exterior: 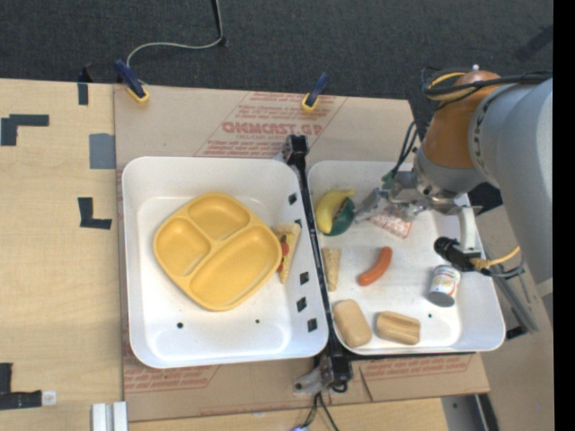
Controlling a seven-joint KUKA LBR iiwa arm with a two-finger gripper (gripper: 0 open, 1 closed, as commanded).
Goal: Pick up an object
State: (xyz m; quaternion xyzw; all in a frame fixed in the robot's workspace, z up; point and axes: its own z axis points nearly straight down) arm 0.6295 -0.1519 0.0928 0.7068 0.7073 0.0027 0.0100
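Two-finger gripper low beside yellow-green toy fruit, grip state unclear; rounded smooth fruit may roll away, judging.

The arm runs out past the right edge, so its base is cut off, and its wrist covers part of the right bin's far rim. The gripper is small and dark against the yellow-green toy; whether it touches the toy cannot be told. A red-and-white packet lies partly under the wrist. The can's label is too small to read. A food piece is half hidden behind the yellow tray.
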